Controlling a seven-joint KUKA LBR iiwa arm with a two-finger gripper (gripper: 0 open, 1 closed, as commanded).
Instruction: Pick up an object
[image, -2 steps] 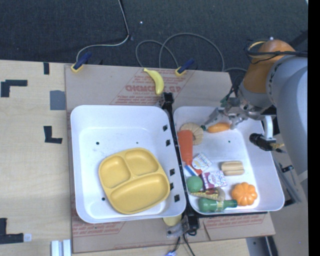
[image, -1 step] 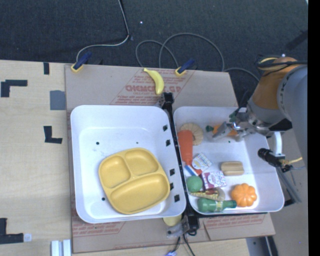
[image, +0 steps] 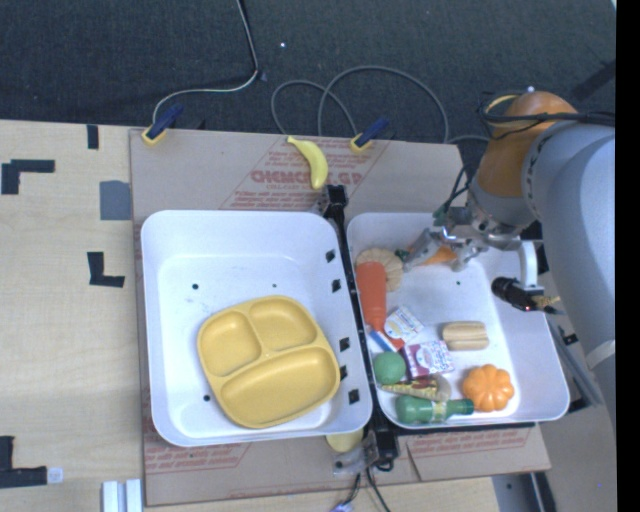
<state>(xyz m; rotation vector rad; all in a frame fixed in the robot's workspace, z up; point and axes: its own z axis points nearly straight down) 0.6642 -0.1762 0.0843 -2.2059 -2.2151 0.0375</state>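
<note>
The arm comes in from 3 o'clock w/ its gripper (image: 437, 243) low over the right bin (image: 520, 345), near that bin's 12 o'clock edge; a small orange thing (image: 441, 256) sits right at the tip, but whether it's gripped or just under the tool can't be told, and the state of the jaws can't be told either, too small and cluttered there. Candidates for the pick lie in the same bin: a carrot (image: 372, 292) along the 9 o'clock wall, a tan bread-like block (image: 464, 335) mid-bin, a small pumpkin (image: 487, 387) at approx 5 o'clock, a green corn-shaped piece (image: 432, 408) by the 6 o'clock rim, plus flat packets (image: 418, 345) in the middle. These look like toy food, so prob. light, stiff, a bit slick. The carrot is best taken across its narrow width mid-length; the bread block across its short side. The pumpkin is round and may squirt out. The packets lie flat, so they're hard to get under. The left bin (image: 180, 250) holds a yellow divided plate (image: 268, 358); a banana (image: 311, 160) lies on the worktop (image: 60, 300) beyond the bins at 12 o'clock.
</note>
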